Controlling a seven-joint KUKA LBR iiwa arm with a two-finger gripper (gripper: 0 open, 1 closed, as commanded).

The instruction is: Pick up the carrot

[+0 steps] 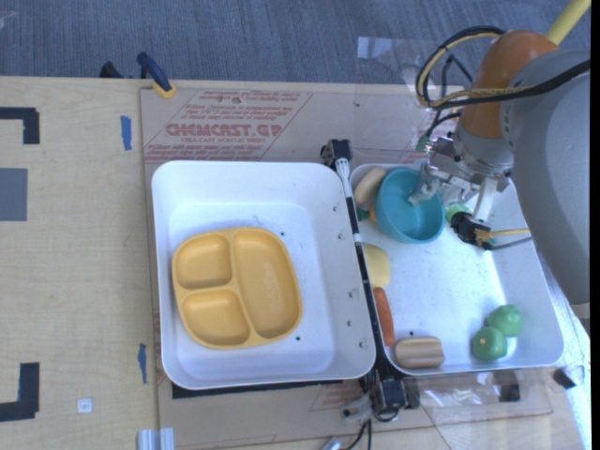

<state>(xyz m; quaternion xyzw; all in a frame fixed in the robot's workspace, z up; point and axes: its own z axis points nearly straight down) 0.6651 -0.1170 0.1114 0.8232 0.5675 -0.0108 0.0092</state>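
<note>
2 shallow white plastic bins (246,187) sit side by side on the counter. Left bin: a yellow 3-compartment plate (236,287). Right bin: a teal bowl (409,206), beneath my end effector (433,189), whose opening I cannot tell. The slim orange carrot (383,315) lies along the right bin's left wall.

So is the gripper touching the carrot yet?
Apart. The camera view shows the gripper over the teal bowl at the right bin's far end, with bare white floor before the carrot.
</note>
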